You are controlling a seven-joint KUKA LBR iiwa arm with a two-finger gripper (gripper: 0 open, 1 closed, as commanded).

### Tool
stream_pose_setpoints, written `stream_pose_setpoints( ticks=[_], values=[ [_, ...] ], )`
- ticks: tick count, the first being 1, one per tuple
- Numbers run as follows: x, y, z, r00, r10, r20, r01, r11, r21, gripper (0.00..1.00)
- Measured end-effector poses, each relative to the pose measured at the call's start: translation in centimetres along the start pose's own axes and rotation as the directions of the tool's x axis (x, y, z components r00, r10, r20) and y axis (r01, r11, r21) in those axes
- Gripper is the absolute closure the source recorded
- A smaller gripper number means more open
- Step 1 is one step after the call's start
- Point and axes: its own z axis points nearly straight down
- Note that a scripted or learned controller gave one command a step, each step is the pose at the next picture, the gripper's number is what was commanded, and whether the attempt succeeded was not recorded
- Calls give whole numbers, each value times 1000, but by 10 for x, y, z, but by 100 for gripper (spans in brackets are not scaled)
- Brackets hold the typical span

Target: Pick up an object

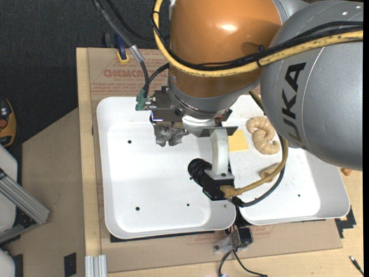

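The tabletop (86, 154) is a tan board. It carries two shallow white bins side by side.

Left bin (144, 206): its floor is plain white with a few small dark dots. No loose object is visible on the part of the floor that the arm does not cover. Its right rim touches the right bin near the front edge of the tabletop.

Arm (323, 91): the grey body reaches in from the right. Its orange band (222, 22) sits high over the back edge of the bins. A yellow cable (173, 56) loops around the band, and a second length of it hangs down to the seam between the bins.

Pincer (168, 136): the grey metal assembly hangs below the wrist over the back half of the left bin, near its middle. The frame does not resolve the fingers, so whether they are spread or pressed together cannot be told. Nothing is seen between them.

A black connector block (206, 180) with a white bracket hangs just right of the pincer, above the seam.

Right bin (300, 206): a flat yellow piece (237, 140) lies toward the back, partly hidden by the arm. Just to its right lies a curled, ridged beige object (264, 136), well apart from the pincer.
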Motion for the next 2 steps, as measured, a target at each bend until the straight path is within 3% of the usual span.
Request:
stream_pose_setpoints(
  ticks=[1, 2],
  values=[
    [-1, 2, -175, 1000, 0, -13, -1, 1000, -30, 100],
    [0, 2, -49, 1000, 3, 3, -3, 1000, 2, 100]
  ],
)
